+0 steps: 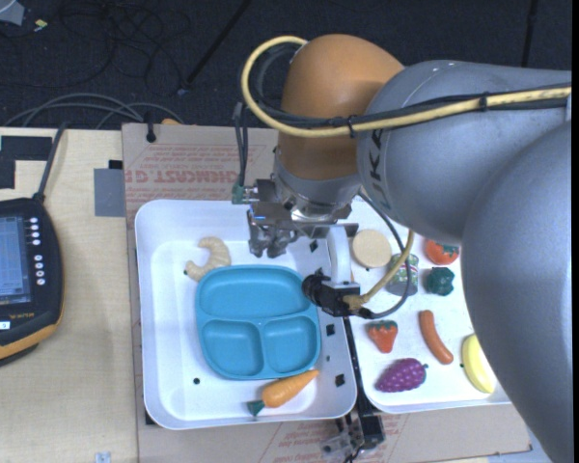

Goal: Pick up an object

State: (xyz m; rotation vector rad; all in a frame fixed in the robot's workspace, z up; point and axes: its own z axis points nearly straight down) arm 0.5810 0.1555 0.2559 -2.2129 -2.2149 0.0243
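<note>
My gripper (270, 242) hangs over the back of the left bin (159, 355), just above the far edge of a blue divided tray (256, 326). A beige croissant (210, 255) lies to the gripper's left, apart from it. An orange carrot (289, 389) rests at the tray's near edge. I see nothing held in the gripper. The arm's wrist and cables hide the bin floor right behind it.
The right bin (434, 401) holds a beige round biscuit (372, 249), a tomato (441, 253), a green vegetable (440, 280), a strawberry (383, 335), a sausage (435, 337), purple grapes (402, 375) and a yellow fruit (478, 365). A teach pendant (14, 273) lies at the far left.
</note>
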